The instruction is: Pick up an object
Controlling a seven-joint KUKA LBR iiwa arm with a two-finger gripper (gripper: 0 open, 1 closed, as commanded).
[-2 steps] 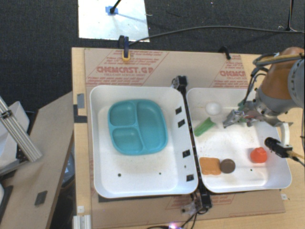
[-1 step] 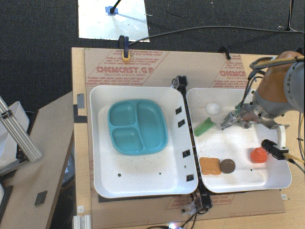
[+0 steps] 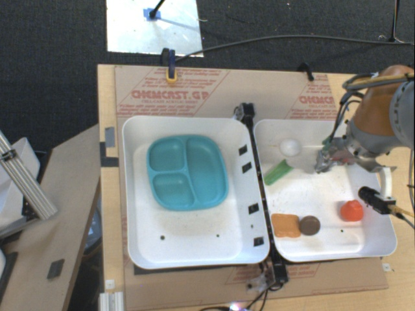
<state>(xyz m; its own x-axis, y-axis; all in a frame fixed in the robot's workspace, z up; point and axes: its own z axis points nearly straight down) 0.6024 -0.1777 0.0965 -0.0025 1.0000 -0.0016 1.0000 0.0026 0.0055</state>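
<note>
My gripper (image 3: 322,162) hangs low over the back of the right bin (image 3: 324,248). A white ball (image 3: 290,148) lies to its left near the bin's back wall. Just below the ball, a green oblong piece (image 3: 277,172) lies at a slant. Toward the bin's front sit an orange block (image 3: 285,225) and a brown round piece (image 3: 309,225), side by side. A red-orange round object (image 3: 351,210) rests to the right of them. Nothing shows between the fingers.
The left bin (image 3: 139,238) holds a teal divided plate (image 3: 188,172). A black divider with clips (image 3: 254,173) runs between the bins. The arm's grey and orange body (image 3: 382,118) overhangs the right bin's far right corner, with a black part (image 3: 376,201) by the red object.
</note>
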